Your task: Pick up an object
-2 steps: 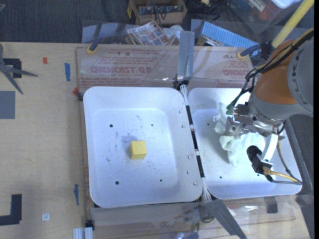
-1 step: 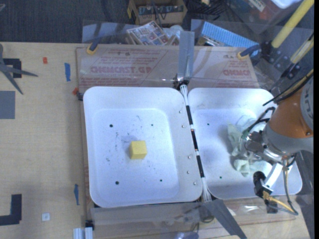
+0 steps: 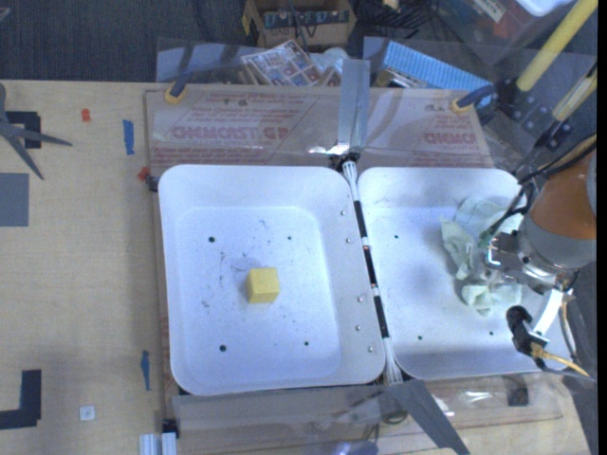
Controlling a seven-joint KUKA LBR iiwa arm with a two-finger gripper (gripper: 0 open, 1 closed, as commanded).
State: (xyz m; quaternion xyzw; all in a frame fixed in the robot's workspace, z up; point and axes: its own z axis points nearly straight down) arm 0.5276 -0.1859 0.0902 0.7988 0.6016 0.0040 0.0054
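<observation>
Pincer (image 3: 486,271) is low in the right bin (image 3: 417,339), down among pale crumpled objects (image 3: 467,245); whether it is open or closed cannot be told. Nothing is seen lifted. A yellow block (image 3: 263,284) lies well away in the left bin (image 3: 190,216). Judged: grasp in progress, lift outstanding.

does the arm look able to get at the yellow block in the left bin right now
Probably yes. The yellow block lies alone in the left bin with open space around it, though the arm is over the right bin.
</observation>
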